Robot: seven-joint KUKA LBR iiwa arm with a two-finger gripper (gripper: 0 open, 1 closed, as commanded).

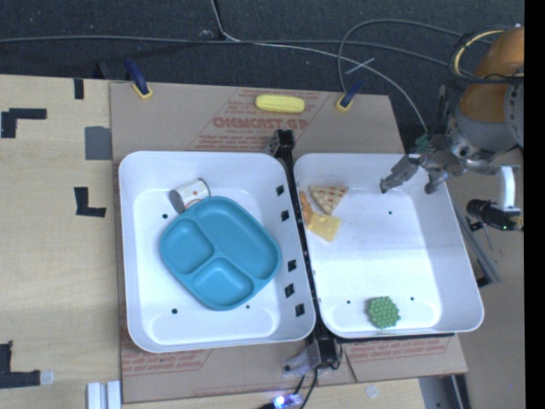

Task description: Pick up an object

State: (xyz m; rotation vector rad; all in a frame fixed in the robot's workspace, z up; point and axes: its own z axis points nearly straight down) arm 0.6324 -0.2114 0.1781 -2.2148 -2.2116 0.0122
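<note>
My gripper (415,177) hangs open over the far right corner of the right bin (443,262), its two fingers spread with nothing between them. In that bin a tan waffle-like wedge (328,197) and a yellow cheese-like piece (320,223) lie near the left wall. A green bumpy ball (382,311) rests near the front wall. The left bin (136,228) holds a blue divided plate (219,250) and a small white cup (189,193) lying on its side beside it.
A yellow banana-shaped object (279,103) lies on the cardboard behind the bins. Black clips join the two bins along the middle divider (294,228). Cables run across the dark surface at the back.
</note>
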